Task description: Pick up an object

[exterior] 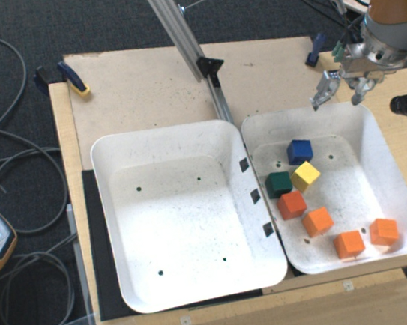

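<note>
Wooden bench [139, 84], two white bins; gripper [338, 92] poised with nothing held.
Fingers are seen spread over the right bin's [398, 174] far rim; the blue cube [299, 150] lies nearest, nearward and left.

The wooden bench [139, 84] bears two white bins [119, 208] side by side.

No readable text, label, brand, number or sign shows on anything here.
</note>
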Available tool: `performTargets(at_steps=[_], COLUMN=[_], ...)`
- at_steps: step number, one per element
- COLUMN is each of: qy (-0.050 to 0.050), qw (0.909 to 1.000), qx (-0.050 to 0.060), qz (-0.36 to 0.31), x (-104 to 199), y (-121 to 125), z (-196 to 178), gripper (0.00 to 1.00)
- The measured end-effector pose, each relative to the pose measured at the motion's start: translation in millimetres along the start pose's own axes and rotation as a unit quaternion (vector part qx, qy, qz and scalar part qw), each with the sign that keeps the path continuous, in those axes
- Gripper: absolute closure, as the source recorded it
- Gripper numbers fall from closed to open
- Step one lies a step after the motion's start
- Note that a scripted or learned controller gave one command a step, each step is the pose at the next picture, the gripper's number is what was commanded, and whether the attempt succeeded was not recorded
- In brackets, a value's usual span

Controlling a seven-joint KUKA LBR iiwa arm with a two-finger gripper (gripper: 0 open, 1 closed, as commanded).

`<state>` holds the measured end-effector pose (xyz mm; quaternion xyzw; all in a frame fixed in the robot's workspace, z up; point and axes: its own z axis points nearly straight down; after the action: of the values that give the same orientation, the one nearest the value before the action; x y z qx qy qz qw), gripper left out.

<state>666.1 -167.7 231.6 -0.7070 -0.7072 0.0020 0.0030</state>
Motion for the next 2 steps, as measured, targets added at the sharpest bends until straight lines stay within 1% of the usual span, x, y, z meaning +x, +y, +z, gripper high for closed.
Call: performTargets(at_steps=[1, 2], qy=[0.000, 0.001], qw=[1.0000, 1.0000], qx=[0.000, -0.005], qz=[0.000, 0.001], x=[7, 6], y=[-6, -9], z=[58, 115], gripper=[0.00, 0.00])
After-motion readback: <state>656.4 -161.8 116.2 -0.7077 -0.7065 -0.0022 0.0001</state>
